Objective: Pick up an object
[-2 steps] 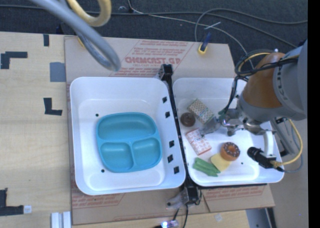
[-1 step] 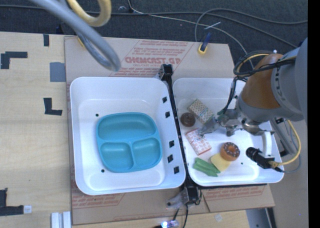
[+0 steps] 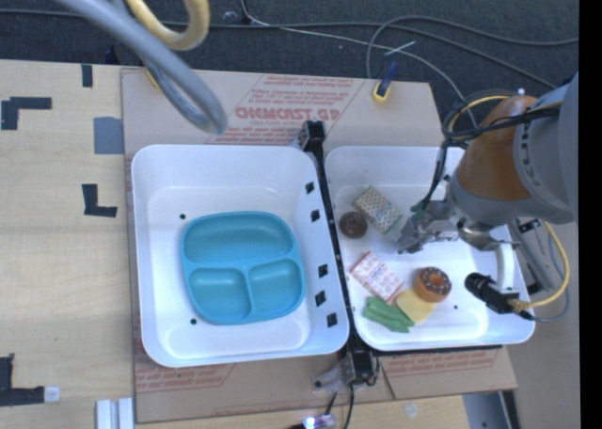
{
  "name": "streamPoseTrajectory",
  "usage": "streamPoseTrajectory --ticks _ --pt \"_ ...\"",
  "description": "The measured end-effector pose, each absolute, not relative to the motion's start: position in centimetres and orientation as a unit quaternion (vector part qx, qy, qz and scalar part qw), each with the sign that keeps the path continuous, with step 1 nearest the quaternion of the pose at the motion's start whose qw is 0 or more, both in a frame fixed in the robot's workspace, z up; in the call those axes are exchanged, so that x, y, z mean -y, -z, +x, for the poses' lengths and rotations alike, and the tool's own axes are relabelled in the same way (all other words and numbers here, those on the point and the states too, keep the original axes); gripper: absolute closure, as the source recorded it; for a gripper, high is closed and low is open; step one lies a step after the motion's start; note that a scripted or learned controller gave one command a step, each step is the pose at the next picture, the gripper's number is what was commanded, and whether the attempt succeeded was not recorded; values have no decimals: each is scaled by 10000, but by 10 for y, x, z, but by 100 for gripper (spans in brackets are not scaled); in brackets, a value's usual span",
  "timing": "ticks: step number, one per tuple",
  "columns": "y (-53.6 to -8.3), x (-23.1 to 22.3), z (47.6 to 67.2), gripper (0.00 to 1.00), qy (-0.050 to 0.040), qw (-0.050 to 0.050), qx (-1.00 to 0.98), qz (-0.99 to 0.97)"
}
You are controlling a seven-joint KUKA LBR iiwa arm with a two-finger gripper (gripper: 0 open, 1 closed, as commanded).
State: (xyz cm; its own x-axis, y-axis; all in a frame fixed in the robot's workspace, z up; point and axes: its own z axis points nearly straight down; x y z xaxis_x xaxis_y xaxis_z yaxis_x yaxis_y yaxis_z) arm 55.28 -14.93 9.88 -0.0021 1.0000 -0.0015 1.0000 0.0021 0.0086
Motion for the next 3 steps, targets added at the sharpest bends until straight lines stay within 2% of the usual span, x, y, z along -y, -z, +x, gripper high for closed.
streamPoseTrajectory --ticks 1,2,3 --pt "-142 148 560 100 -1 2 -7077 7066" --pt "-194 148 560 100 -6 11 -7076 7066" --pt "-210 93 560 100 -3 -3 -7090 7052"
